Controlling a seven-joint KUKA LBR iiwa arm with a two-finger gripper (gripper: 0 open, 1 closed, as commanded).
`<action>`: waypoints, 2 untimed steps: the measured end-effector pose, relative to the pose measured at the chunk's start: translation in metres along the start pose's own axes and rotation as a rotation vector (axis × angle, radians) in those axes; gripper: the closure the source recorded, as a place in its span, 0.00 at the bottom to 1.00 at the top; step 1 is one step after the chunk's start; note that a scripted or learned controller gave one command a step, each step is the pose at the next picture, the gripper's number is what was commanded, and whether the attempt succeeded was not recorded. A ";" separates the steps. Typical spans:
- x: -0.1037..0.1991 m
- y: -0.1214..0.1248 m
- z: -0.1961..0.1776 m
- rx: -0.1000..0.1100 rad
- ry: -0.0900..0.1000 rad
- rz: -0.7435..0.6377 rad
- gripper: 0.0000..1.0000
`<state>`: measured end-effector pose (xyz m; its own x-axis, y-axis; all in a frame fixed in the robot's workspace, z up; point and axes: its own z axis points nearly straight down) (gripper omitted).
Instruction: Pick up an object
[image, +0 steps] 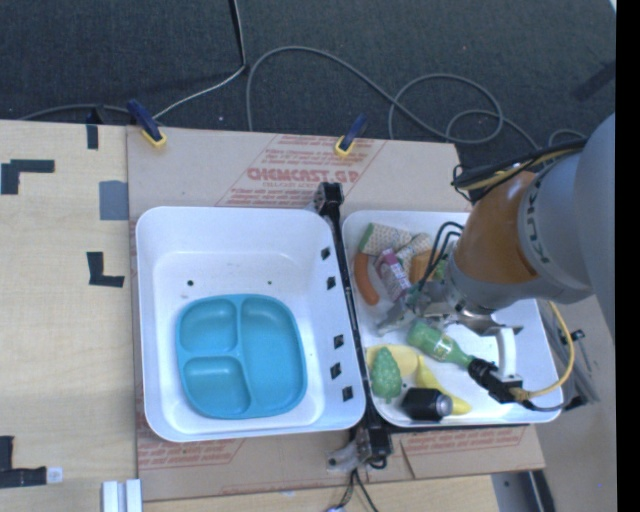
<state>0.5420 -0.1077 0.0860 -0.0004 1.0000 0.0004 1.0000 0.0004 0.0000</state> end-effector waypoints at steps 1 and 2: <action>-0.005 -0.055 -0.002 -0.012 -0.006 0.002 0.00; -0.018 0.036 -0.001 -0.008 -0.003 -0.001 0.00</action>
<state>0.5776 -0.1254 0.0869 -0.0016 1.0000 -0.0025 1.0000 0.0016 0.0081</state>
